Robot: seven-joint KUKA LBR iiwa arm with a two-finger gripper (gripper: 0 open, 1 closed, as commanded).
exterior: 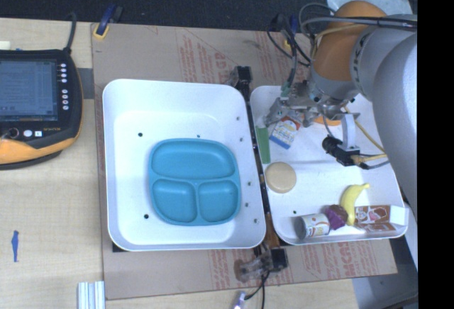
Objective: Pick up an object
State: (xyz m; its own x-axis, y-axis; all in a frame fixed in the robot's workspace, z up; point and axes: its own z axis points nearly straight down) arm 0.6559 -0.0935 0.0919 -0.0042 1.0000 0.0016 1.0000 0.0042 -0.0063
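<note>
- The gripper [292, 113] hangs low in the right bin's [312, 233] upper left corner, over a small packet [284, 134], placed to grab it.
- I cannot tell the jaws' state.
- A blue tray [193, 181] fills the left bin [120, 159].

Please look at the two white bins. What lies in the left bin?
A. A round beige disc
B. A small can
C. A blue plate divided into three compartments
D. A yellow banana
C. The blue divided plate rests on the floor of the left bin, while the banana, the beige disc and the can all lie in the right bin.
</note>
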